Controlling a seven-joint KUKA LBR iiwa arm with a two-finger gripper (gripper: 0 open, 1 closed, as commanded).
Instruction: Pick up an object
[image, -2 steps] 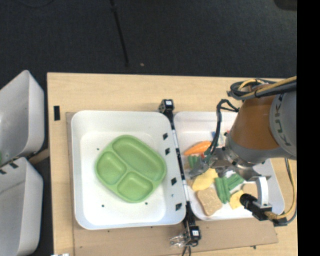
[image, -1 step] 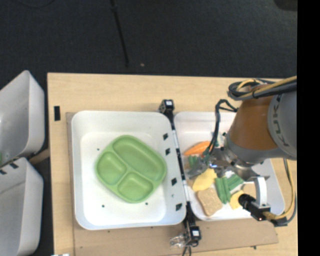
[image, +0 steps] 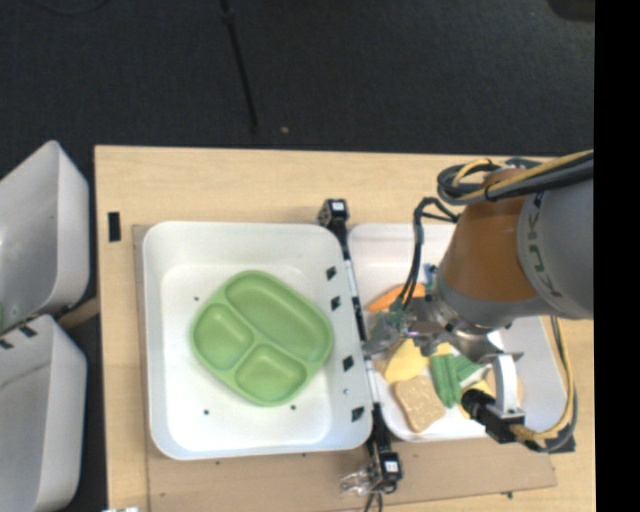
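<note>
beside the fingers (image: 385, 335), yellow piece (image: 403, 362)

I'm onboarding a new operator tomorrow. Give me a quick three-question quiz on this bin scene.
1. True or false: the green divided plate lies in the left bin.
2. How many compartments does the plate have?
3. Over which bin is the arm? A) left B) right C) neither

Key: 1 true. 2 three. 3 B; it hangs above the yellow piece, green piece and toast-like slice.

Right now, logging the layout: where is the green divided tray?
The green divided tray lies in the left bin, roughly centred, its three compartments facing up.
</note>
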